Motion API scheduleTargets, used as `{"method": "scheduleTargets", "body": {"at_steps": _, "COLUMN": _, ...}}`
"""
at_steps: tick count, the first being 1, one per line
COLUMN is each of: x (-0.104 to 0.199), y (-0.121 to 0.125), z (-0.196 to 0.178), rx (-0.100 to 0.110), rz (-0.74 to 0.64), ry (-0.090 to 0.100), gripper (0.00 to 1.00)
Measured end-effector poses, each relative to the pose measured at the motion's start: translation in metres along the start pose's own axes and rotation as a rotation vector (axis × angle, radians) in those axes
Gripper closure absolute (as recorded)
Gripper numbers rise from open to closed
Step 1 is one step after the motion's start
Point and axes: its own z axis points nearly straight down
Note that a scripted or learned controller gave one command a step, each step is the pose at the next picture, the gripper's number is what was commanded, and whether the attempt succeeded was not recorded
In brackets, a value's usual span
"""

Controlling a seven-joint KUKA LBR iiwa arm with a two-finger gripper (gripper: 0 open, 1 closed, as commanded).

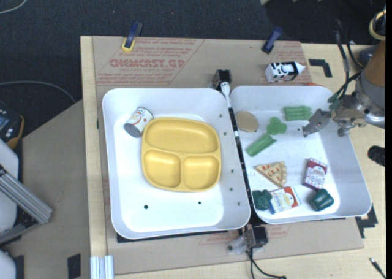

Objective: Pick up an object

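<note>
**Nothing lifted yet: the arm hangs over the right bin**

Plainly, the pick has not happened. The gripper hovers near the far right side of the right bin, with a dark finger reaching leftward toward the green block. I see nothing between its fingers, and from this angle I cannot tell whether they are spread or closed.

Every candidate lies on the bin floor. Just left of the gripper sit the green block and a green clover-shaped piece, with a green stick below it and a tan disc by the bin's left wall. Nearer me are a pizza slice, a small red packet, a dark green cup, and a red-and-white carton touching a dark green lump.

The left bin holds a yellow divided plate and a little can lying beside it.

So, by my judgement, all the work remains: descend, close on something, and raise it. The green block looks nearest.
</note>
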Motion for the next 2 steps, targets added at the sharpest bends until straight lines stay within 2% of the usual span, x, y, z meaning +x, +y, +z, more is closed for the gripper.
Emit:
{"method": "scheduleTargets", "body": {"at_steps": 1, "x": 0.0, "y": 0.003, "z": -0.008, "rx": -0.014, "rz": -0.003, "ry": -0.003, "gripper": 0.0}}
{"method": "scheduleTargets", "body": {"at_steps": 2, "x": -0.007, "y": -0.004, "z": 0.048, "rx": -0.006, "rz": -0.002, "ry": 0.0, "gripper": 0.0}}
